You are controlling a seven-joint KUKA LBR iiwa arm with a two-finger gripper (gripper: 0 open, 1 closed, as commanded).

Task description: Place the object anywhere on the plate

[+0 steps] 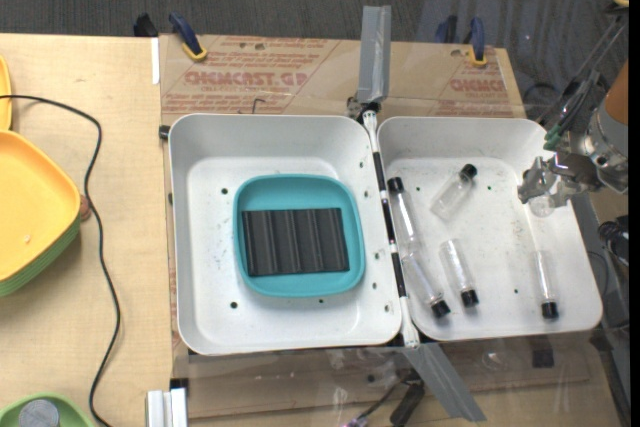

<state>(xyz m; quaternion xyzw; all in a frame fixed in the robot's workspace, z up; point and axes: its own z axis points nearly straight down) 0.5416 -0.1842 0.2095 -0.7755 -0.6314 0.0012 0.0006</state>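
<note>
Teal squarish plate (298,235) — ribbed centre

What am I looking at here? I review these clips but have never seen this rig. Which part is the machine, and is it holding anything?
One camera looks down at a slant on a bench with two shallow white bins. The left bin holds a teal plate with a dark ribbed middle. The right bin holds several small clear tubes with black caps, such as one near the divider and one near the right wall. The machine is a robot arm coming in from the right; its gripper sits over the right bin's upper right part. Something pale and clear seems to be at its tip, but I cannot tell whether it is a held tube. Yellow dishes and a black cable lie on the wooden table.
</note>
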